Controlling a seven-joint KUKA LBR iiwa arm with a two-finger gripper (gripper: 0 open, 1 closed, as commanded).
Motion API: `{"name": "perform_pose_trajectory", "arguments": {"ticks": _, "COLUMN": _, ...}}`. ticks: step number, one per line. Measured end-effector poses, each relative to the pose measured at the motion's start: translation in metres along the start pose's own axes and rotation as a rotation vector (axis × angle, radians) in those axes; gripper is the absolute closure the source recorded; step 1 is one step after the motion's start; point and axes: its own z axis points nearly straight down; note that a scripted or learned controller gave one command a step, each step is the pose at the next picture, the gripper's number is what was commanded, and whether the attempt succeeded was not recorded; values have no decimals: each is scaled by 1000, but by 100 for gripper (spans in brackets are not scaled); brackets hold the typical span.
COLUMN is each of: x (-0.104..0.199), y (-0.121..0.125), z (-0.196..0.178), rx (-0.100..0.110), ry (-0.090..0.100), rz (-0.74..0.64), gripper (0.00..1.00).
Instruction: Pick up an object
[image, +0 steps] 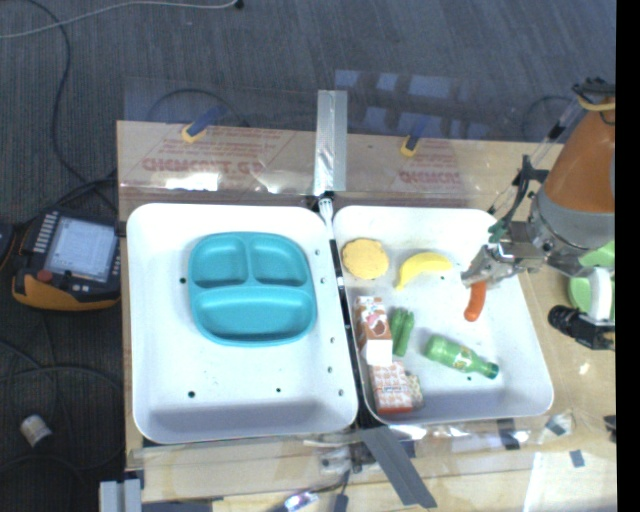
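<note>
Hanging over the right bin (530, 345), the hand (487, 272) pinches the top of an orange carrot-like piece (474, 301), which dangles upright so it lifts clear. Banana (424, 267) and green bottle (460, 357) lie nearby.

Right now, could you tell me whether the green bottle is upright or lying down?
Lying down: the green bottle rests on its side on the right bin's floor, cap pointing right.

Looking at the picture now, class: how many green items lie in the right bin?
2. A small green vegetable lies mid-bin beside the cartons; a green bottle lies nearer the front right. None appears hidden.
</note>
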Motion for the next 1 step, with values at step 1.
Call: {"name": "perform_pose_trajectory", "arguments": {"ticks": 1, "x": 20, "y": 23, "z": 32, "rx": 3, "ry": 1, "rz": 273, "gripper": 100}}
